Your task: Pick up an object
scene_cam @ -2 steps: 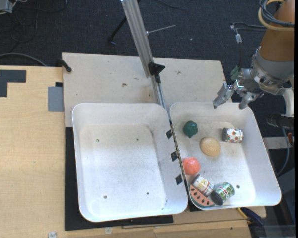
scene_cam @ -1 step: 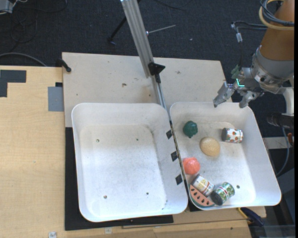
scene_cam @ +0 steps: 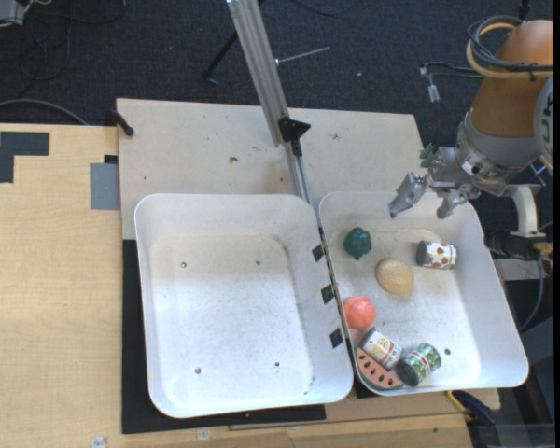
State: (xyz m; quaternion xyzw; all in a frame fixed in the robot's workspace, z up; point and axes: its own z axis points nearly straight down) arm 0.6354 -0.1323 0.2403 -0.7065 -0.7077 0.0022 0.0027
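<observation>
A: Camera view, single frame. Tool (scene_cam: 427, 199) hangs over the far edge of the right bin (scene_cam: 490, 292), fingers spread and released, nothing between them. Arm (scene_cam: 509, 91) enters from the right.

B: Candidates for the pick?

A: All in the right bin. Count: one dark green object (scene_cam: 357, 243), one tan rounded object (scene_cam: 395, 276), one small can with a printed label (scene_cam: 437, 254), one orange-red ball (scene_cam: 359, 312), two more cans (scene_cam: 381, 347) and (scene_cam: 418, 362) lying at the near edge, one watermelon-slice piece (scene_cam: 375, 372) against the near wall. Seven items. Left bin (scene_cam: 159, 250): bare floor.

B: Best approach, in your judgement?

A: Go for the green object or the labelled can; both lie nearest the tool and stand apart from neighbours. Descend straight, fingers straddling the item, close only once low enough. The near cluster is crowded, cans touching the slice, so a grasp there probably slips or catches two.

B: Two bins, one table (scene_cam: 56, 278).
</observation>
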